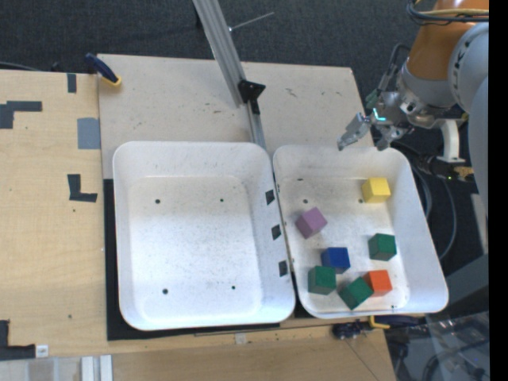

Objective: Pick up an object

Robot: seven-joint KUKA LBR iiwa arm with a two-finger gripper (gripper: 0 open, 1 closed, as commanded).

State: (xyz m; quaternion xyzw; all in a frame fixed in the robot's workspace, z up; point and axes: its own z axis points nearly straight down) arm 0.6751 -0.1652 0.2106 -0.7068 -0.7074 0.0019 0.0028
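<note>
Arm sits at the back right corner of the right bin (421, 213), gripper (367, 132) hanging just over the bin's far rim. Fingers look spread apart, nothing between them. No object picked yet.

All candidate objects are in the right bin; every place below is relative to that bin. Yellow block (376, 189) lies near the back wall, closest to the gripper and apart from everything else. Purple block (311, 221) sits mid-bin toward the left wall, tilted, also on its own. Blue block (336, 258) is toward the front, touching or nearly touching a green block (322, 279) below it. Another green block (382, 246) sits near the right wall. At the front wall, a third green block (356, 292) presses against the orange block (379, 281). The left bin (127, 165) beside it holds no blocks.

Best bet, I'd say: go for the yellow block. It's isolated, so the fingers can straddle it without bumping neighbours. Centre over it, turn the wrist so the fingers line up with two flat faces, descend straight, close only once low enough around the sides. Watch the back wall, which is near. Skip the front cluster; touching blocks leave no finger room and would likely get shoved. Purple is the fallback, but its tilt needs matching.
</note>
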